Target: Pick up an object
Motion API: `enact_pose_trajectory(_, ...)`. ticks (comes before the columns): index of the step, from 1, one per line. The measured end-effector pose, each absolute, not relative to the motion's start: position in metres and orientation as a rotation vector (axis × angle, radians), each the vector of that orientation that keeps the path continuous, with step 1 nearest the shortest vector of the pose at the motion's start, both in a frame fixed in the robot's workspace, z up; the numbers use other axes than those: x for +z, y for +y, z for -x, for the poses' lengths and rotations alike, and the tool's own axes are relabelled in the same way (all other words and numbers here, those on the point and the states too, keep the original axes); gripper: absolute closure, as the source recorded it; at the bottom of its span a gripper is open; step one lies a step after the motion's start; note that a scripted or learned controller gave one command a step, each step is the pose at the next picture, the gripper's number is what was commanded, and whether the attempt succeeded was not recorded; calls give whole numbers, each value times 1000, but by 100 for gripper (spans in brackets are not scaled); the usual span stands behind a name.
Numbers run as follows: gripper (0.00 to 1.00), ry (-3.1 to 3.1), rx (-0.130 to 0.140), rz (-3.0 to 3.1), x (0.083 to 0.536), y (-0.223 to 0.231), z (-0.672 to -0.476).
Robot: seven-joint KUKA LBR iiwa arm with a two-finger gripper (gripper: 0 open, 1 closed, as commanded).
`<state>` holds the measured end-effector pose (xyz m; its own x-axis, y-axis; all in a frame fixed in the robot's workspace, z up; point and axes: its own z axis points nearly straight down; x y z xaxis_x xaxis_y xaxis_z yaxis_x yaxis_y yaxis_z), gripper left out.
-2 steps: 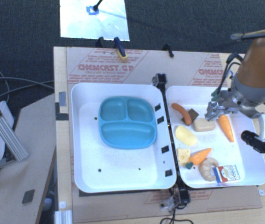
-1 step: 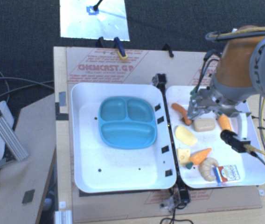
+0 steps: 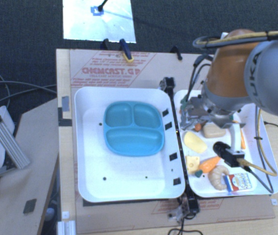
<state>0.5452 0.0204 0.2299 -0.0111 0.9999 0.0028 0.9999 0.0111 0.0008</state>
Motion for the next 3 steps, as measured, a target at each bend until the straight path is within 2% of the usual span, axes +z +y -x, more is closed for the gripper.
enact_pose_trajectory(2,100,-2223,-2,2221,232,8,-555)
enact_pose_trajectory(3,100,-2227,-2,2216,234,13,-551)
